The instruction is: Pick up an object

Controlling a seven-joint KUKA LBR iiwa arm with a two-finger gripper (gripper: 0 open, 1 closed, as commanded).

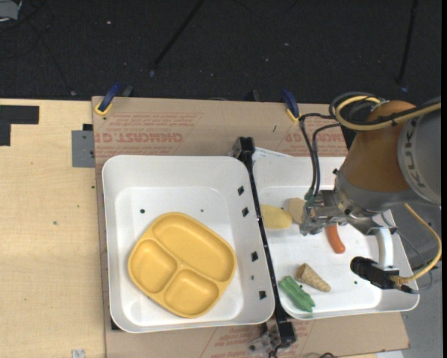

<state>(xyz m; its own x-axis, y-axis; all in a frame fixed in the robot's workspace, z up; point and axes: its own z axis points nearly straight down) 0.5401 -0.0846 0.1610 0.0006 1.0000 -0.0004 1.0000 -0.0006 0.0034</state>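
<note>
Objects for picking lay in the right bin [357, 293], as observed from the overhead camera view. The gripper [313, 222] hung low over that bin's middle, its state could not be told from this angle, and nothing was visibly between its tips.

Nearest candidates were noted as follows. A pale yellow piece [275, 217] lay just beside the gripper at its nine o'clock, close against the divider between the bins. An orange-red sausage-shaped item [335, 239] lay just beside the gripper at roughly four o'clock, its long axis running from eleven to five o'clock. A tan cone [313, 277] sat near, at six o'clock, tip pointing toward ten o'clock. A green item [296, 293] lay further out at about seven o'clock, against the bin's near wall.

In my judgement the yellow piece or the orange one was the likeliest target, each needing only a short sideways shift before descent.

The left bin [126, 192] held a yellow sectioned plate [182, 263], well apart from the arm. Both bins rested on a cardboard sheet [186, 129] clamped to a light wooden bench [36, 230]; dark flooring lay beyond at twelve o'clock.
</note>
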